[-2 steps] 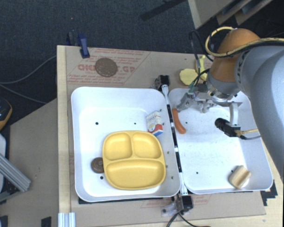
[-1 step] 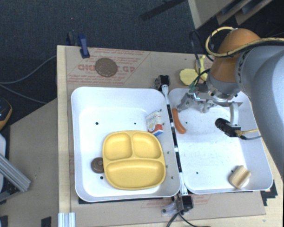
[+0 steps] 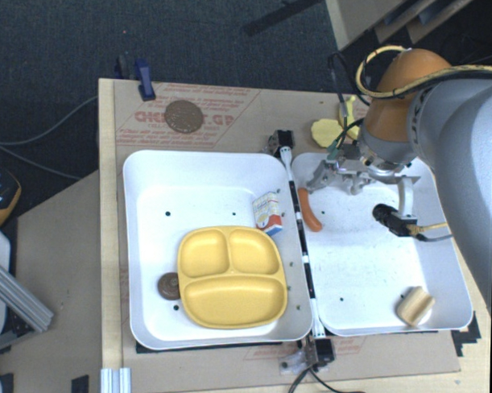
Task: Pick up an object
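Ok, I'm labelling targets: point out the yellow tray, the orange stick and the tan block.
yellow tray (image 3: 231,276), camera view, middle divider.
orange stick (image 3: 309,212), camera view, mid-length.
tan block (image 3: 415,305), camera view, top face.

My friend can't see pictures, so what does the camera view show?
A grey robot arm with an orange band reaches over the right bin, which holds an orange carrot-like piece and a tan block. The left bin holds a yellow divided plate, a small carton and a brown disc.
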`<state>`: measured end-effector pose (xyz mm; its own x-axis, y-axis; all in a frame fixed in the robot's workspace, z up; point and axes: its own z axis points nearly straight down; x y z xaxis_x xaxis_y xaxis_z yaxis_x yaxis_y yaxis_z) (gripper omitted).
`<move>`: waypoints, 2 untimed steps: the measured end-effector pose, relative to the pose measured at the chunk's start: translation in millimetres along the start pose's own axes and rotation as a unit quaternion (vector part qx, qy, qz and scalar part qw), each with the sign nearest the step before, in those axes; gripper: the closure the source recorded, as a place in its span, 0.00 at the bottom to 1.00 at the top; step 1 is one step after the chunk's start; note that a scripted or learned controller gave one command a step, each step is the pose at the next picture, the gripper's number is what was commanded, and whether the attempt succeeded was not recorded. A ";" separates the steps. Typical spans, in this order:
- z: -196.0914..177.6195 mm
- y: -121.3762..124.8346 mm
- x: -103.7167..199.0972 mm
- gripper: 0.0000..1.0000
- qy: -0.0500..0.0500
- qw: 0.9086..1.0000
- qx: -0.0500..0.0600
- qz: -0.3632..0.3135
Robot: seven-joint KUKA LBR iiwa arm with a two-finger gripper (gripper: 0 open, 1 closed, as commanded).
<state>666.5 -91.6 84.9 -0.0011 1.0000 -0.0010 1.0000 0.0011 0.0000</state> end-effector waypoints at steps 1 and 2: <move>-0.2 -0.8 -78.4 0.00 -0.002 1.000 -0.002 0.004; -107.4 2.9 113.8 0.00 0.004 1.000 -0.007 -0.008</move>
<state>669.2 22.3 192.2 -0.0174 0.9998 0.0070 0.9998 0.0173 0.0142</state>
